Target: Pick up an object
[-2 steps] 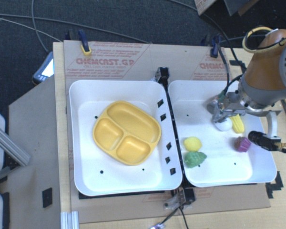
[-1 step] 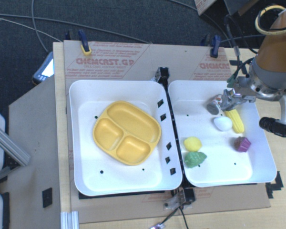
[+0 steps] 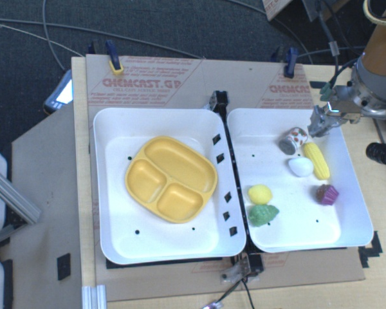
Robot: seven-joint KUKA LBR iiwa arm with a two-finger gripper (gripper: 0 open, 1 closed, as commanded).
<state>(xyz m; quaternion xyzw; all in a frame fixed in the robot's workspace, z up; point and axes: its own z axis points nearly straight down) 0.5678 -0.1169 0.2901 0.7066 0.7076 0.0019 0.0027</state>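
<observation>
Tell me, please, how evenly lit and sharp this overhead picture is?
Camera view: soft, even light, faint shadows; the white bins look slightly washed out; the yellow tray and corn read clearly; the gripper is a little blurred.

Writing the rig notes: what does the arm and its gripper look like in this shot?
The arm comes in at the upper right: a tan-orange band over a grey, rounded wrist section. Thin dark cables run alongside it. The gripper below is small, grey metal, with a spot of light blue on it.
</observation>
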